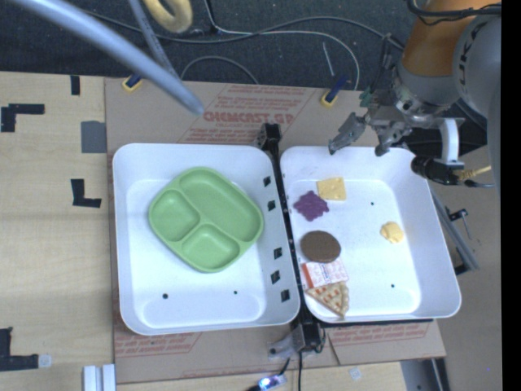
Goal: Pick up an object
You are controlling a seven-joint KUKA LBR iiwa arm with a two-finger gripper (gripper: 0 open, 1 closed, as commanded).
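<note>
Waffle slice (330, 298) nearest, cardboard (244, 112) printed "CHEMCAST", tool (363, 139) fingers apart, nothing held.

One fixed camera looks down at a slant on both bins (130, 243) from above.

Grey arm (480, 47) with orange band, dark metal claw (362, 141)

bench (49, 243) | cardboard sheet (244, 112), perhaps taped down | two white bins (130, 218) side by side
</note>
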